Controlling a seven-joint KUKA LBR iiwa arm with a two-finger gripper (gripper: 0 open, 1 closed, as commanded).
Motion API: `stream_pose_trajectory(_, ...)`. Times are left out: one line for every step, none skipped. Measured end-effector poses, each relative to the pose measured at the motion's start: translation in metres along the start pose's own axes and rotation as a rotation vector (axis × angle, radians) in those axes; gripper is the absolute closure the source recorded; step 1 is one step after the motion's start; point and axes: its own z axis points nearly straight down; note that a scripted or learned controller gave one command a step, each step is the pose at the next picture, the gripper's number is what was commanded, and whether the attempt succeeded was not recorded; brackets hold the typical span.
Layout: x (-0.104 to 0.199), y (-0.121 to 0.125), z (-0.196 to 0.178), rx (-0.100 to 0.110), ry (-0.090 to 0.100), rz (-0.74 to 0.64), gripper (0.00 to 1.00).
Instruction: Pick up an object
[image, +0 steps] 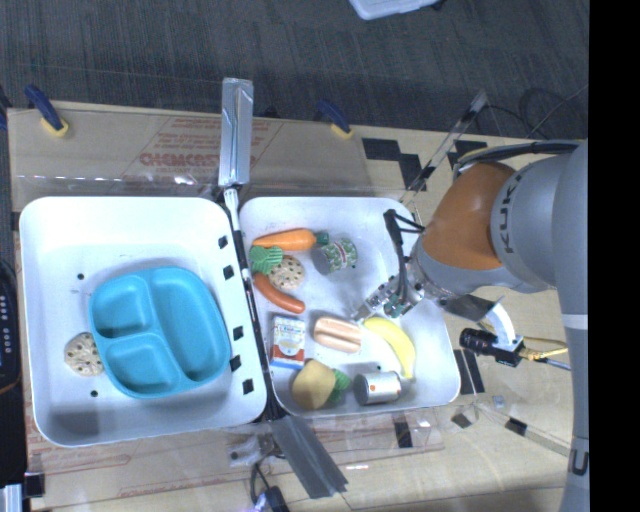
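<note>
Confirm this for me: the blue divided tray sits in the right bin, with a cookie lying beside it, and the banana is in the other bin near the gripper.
Wrong on one point: the camera view shows the blue divided tray in the left bin, not the right. The rest stands: a cookie lies beside it, and the banana is in the right bin, near the gripper.

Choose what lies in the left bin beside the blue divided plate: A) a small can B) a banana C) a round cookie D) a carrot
C: the round cookie lies by the blue divided plate in the left bin.
</note>
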Motion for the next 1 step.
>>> stream_pose_trajectory(-0.0002,0.0015,-0.0108,-0.001,-0.001,-0.005,1.0)
